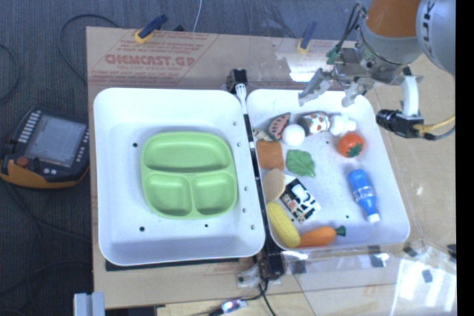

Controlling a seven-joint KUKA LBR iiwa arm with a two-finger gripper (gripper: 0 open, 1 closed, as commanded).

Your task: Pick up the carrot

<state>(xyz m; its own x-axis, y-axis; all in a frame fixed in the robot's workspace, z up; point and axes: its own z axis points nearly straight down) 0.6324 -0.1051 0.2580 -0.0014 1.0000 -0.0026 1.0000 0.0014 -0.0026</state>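
The carrot (pixel 318 237), orange with a green top pointing right, lies along the near wall of the right bin (pixel 389 181), just right of a yellow corn cob (pixel 283 224). My gripper (pixel 328 93) hangs over the far edge of that bin, well away from the carrot. Its two fingers are spread open and nothing sits between them.
The right bin also holds a tomato (pixel 350 144), a blue bottle (pixel 363 195), a green leaf (pixel 300 161), a white ball (pixel 294 135), a watermelon slice (pixel 278 125), an orange block (pixel 269 155) and a black-and-white carton (pixel 298 201). The left bin (pixel 111 159) holds a green divided plate (pixel 190 174).
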